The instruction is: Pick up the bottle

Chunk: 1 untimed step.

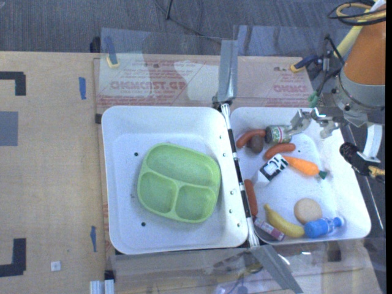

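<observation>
Now the arm reaches for the bottle.
End effector (311, 120) is open wide, holding nothing; it must cross to the bottle (321, 226).

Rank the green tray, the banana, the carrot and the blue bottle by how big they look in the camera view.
1. Green tray, by far the largest.
2. Banana, carrot and blue bottle: all look about the same length, too close to rank. The bottle looks a bit thicker than the other two.
</observation>
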Each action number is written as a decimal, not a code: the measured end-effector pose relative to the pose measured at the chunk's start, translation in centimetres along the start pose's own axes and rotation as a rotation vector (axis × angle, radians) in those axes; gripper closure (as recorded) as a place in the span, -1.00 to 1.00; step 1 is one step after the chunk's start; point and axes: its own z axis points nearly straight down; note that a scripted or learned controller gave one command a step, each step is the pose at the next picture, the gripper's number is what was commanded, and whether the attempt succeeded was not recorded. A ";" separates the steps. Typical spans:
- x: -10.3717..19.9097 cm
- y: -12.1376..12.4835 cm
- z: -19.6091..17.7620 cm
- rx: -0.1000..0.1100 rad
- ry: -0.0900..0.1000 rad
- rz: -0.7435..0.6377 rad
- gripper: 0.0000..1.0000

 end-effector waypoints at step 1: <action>-6.0 -5.9 6.7 0.000 0.000 0.105 -1.00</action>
